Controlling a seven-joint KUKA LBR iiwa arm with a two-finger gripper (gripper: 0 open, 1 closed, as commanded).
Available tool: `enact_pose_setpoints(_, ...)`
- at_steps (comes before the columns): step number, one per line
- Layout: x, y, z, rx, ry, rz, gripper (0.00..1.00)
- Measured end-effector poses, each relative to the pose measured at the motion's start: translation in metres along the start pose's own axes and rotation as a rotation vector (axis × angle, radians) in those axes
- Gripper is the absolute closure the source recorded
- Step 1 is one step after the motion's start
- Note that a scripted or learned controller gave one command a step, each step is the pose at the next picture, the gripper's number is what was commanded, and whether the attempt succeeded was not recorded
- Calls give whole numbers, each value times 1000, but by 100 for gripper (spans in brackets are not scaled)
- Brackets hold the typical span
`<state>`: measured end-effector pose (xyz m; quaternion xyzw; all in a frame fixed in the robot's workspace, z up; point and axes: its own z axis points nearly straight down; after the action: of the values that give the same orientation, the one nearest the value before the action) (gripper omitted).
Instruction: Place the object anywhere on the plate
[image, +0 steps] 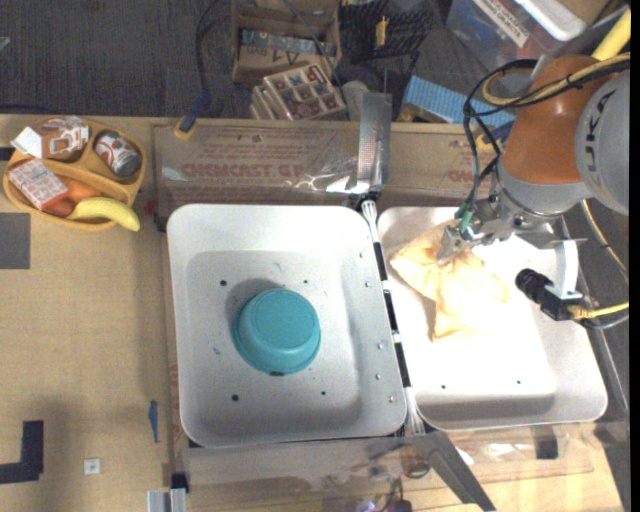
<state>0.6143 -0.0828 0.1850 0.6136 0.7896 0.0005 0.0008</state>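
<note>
Gripper (462, 240) is down in the right bin (520, 395), pinching the top of the pale yellow cloth (452, 285), which trails below it; the teal plate (278, 330) waits in the left bin (200, 250).

Soft yellow cloth (452, 285); smooth teal plastic plate (278, 330).

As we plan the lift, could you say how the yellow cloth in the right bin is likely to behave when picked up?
The yellow cloth lies crumpled and folded, so it is probably floppy and would drape. It looks thin, so likely light. Gripper sits at its upper edge; a pinch there may lift only one corner.
</note>
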Motion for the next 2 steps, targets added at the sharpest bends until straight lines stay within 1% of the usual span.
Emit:
enact_pose_setpoints(1, -2, 0, -40, 0, -1, 2, 100)
enact_pose_setpoints(2, 52, 13, -48, 0, 0, -397, 100)
